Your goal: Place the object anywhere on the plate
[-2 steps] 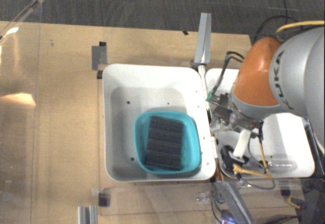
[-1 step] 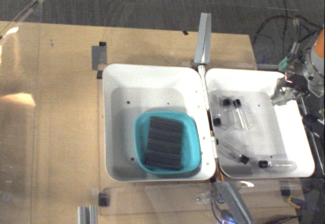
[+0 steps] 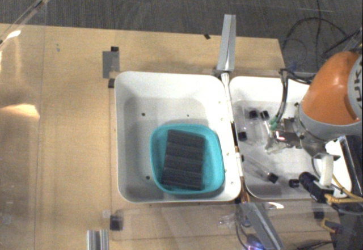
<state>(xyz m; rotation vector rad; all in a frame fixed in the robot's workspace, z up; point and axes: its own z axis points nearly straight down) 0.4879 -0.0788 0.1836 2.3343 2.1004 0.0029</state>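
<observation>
A pale wooden bench [image 3: 57, 147] carried two shallow white bins side by side. The left bin [image 3: 170, 87] and right bin [image 3: 255, 87] touched along one edge.

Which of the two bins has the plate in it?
The left bin: the teal plate sits in it with a dark ridged block on top. The right bin has the arm over it.

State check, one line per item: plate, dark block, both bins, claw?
teal plate: flat in the left bin, toward its front right corner
dark ribbed block: lying flat on the plate
left bin: holds the plate and the block
right bin: arm reaching over it
claw: over the right bin
</observation>
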